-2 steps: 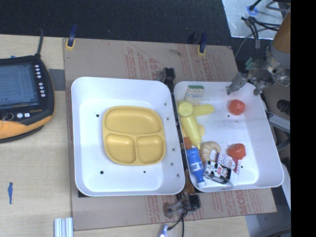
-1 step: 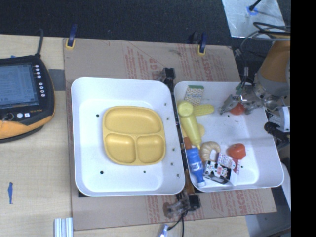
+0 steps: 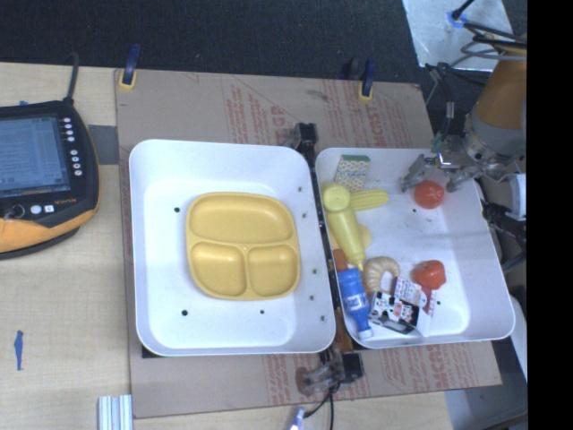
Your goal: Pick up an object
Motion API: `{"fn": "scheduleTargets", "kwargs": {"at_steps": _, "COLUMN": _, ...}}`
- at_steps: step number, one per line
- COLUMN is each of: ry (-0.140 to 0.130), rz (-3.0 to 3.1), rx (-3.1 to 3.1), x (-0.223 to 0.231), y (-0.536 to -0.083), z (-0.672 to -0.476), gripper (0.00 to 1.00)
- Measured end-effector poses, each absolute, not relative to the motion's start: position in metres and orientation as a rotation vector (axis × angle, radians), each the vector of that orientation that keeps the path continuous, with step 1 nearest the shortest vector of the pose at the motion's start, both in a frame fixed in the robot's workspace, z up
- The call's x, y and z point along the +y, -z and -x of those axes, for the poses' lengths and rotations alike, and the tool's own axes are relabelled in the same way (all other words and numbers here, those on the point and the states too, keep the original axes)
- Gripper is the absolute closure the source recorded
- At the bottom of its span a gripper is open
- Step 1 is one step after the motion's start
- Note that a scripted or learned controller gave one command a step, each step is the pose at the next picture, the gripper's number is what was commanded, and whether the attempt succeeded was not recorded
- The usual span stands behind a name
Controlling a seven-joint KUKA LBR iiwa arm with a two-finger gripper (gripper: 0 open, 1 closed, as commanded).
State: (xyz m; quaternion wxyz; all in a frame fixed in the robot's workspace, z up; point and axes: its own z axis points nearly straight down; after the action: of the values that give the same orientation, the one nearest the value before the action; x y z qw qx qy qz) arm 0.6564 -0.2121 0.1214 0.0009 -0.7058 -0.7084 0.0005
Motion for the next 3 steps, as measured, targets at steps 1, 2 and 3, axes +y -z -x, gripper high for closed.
{"fn": "scheduleTargets", "kwargs": {"at_steps": 1, "ry": -0.005, "rz": 2.213, "rx": -2.225, "x": -0.209, "y": -0.092, "z": -0.656, "gripper": 0.00}}
{"fn": "scheduleTargets", "kwargs": {"at_steps": 2, "ry": -0.005, "rz": 2.210, "rx": -2.227, "x": -0.209, "y": -0.103, "z": -0.656, "gripper": 1.00}}
{"fn": "scheduleTargets", "kwargs": {"at_steps": 3, "ry": -0.001, "rz": 2.217, "rx": -2.225, "x": -0.212, "y": -0.125, "z": -0.657, "gripper": 1.00}}
